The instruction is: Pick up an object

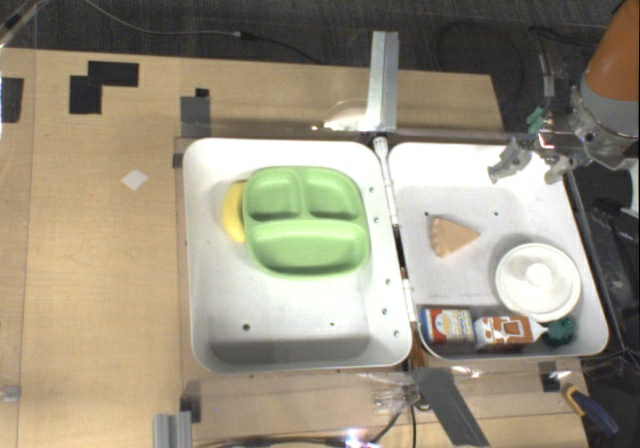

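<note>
Two bins here. The left bin has one green tray sitting on a yellow thing. The right bin has one wedge, one white bowl and one carton lying along the near wall. The gripper hangs over the far right corner, fingers spread, nothing between them, clear of everything.

- Bright, even overhead light is falling across the wooden surface and both white bins.
- A soft shadow is pooling inside the left bin along its near wall.
- Glare is flashing on the metal post between the bins and on clear plastic at the bottom edge.
- The picture is looking slightly soft and grainy throughout.
</note>
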Controlling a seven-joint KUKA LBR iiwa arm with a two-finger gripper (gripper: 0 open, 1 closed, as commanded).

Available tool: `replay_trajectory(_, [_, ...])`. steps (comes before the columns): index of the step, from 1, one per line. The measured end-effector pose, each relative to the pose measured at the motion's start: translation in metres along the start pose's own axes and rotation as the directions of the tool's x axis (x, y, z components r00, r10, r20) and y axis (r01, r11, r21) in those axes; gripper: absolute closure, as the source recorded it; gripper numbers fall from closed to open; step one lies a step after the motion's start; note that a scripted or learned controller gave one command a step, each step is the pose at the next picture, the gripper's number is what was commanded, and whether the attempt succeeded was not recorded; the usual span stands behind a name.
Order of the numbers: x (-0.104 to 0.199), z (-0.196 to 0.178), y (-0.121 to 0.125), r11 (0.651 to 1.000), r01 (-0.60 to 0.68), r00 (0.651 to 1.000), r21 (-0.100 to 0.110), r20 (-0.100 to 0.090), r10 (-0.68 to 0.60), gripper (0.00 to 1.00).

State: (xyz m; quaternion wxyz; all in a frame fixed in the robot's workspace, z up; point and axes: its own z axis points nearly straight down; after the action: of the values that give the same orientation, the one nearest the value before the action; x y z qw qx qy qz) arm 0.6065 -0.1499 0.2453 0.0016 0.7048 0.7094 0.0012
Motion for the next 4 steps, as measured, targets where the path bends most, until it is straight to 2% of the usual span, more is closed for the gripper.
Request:
replay_trajectory(1, [0.049,0.110,0.004,0.999,0.047,0.999,0.001,-0.001,-0.047,0.00])
replay_trajectory(2, [0.075,0.059,-0.030,0.950,0.314,0.950,-0.001,0.000,-0.314,0.00])
replay_trajectory(3, [0.045,0.151,0.037,0.916,0.401,0.916,0.000,0.000,-0.401,0.00])
replay_trajectory(4, [0.032,0.034,0.027,0.956,0.293,0.956,-0.004,0.002,-0.293,0.00])
